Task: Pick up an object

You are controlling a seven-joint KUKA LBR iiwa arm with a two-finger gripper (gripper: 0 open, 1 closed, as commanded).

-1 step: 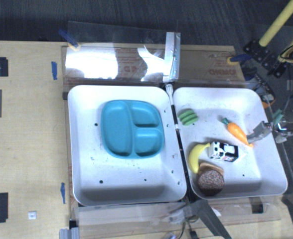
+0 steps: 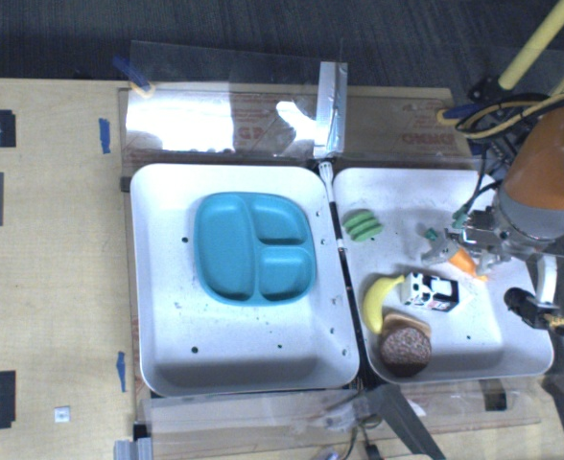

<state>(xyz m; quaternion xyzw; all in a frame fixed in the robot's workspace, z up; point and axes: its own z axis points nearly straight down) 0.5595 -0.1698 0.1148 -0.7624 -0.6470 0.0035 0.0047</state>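
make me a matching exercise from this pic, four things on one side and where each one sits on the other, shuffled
Things:
1. blue tray
2. green item
3. banana
4. brown round item

Places:
A. near edge of the right bin
B. left bin
C. far left part of the right bin
D. right bin, just above the brown round item

Pairs: 1-B, 2-C, 3-D, 4-A

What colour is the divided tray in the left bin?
Teal blue tray, seen in the camera view.

arm (image 2: 549, 175): cut by right edge | orange item (image 2: 464, 263): partly hidden
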